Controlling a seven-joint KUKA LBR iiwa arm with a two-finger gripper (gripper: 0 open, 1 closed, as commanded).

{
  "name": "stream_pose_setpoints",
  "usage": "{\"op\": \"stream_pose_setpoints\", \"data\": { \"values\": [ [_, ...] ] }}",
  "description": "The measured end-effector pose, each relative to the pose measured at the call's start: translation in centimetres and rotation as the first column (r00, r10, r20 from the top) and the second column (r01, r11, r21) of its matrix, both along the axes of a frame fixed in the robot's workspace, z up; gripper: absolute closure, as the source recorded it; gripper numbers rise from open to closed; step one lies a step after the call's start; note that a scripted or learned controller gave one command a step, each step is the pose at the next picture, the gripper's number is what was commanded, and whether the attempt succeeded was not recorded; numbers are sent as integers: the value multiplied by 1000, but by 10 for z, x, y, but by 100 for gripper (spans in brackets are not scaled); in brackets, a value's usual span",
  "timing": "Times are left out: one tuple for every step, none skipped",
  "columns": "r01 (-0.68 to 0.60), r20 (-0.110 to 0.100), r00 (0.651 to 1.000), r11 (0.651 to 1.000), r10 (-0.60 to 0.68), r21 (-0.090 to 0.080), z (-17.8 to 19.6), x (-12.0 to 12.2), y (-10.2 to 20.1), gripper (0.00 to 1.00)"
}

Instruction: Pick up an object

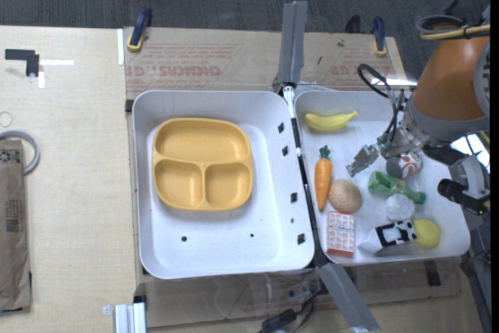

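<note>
Carrot (pixel 323 180) beside potato (pixel 345 196); gripper (pixel 366 160) hovers near, holding nothing.

Small round orange-and-white object (pixel 406 163) sitting in right white bin (pixel 343 103), lying at three o'clock from orange plastic carrot (pixel 323 180).

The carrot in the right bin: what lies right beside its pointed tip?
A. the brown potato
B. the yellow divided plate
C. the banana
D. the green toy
A: the carrot lies with its green top toward the banana and its tip down beside the brown potato; the yellow divided plate sits in the other bin, and the green toy is farther right.
</note>
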State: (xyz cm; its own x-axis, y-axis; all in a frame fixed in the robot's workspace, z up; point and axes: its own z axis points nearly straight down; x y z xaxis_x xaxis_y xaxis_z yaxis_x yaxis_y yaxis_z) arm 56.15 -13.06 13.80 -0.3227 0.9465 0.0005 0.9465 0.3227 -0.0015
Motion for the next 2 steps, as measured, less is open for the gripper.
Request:
{"op": "stream_pose_setpoints", "data": {
  "values": [
    [4,2,1000,1000,-4,0,9,1,-1,100],
    [-290,4,957,957,290,-3,66,12,-63,100]
  ]
}}
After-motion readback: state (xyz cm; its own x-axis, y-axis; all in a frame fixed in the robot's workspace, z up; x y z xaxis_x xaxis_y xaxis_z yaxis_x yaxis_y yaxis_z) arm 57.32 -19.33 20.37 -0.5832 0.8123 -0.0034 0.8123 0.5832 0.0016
